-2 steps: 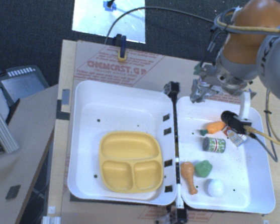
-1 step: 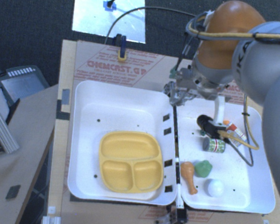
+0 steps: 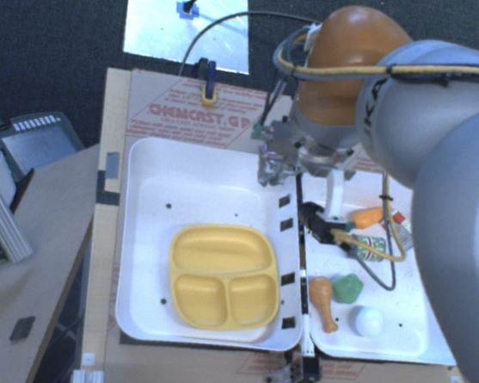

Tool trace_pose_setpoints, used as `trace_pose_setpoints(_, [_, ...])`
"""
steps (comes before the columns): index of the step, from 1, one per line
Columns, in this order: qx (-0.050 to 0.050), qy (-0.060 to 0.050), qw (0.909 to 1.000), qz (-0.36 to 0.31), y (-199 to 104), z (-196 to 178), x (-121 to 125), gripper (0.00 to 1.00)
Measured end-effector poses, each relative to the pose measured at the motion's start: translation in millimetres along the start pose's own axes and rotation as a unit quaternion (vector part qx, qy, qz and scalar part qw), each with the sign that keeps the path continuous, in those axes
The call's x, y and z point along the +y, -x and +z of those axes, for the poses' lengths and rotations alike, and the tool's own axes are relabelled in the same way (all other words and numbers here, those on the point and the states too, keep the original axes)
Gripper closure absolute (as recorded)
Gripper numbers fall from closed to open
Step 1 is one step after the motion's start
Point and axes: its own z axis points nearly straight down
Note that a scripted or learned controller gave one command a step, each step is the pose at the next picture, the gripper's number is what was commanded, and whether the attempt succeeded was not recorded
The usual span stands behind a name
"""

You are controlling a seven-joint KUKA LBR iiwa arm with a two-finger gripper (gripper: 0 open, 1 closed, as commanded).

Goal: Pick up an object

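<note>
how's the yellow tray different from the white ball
The yellow tray is flat, with three compartments, in the bin at the view's left; the white ball is round, in the bin at the view's right. The tray is far larger than the ball. Both rest on bin floors.

The grey arm [image 3: 455, 126] reaches in from the right, bulking large in the near corner. Its wrist turns downward at the orange band [image 3: 353, 44], and the gripper [image 3: 281, 167] hangs below, pointing straight down.
</note>
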Motion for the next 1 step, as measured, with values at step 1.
trace_pose_setpoints(1, [-0.001, 0.001, 1.0000, 0.002, -2.3, 1.3, 8.5, 1.00])
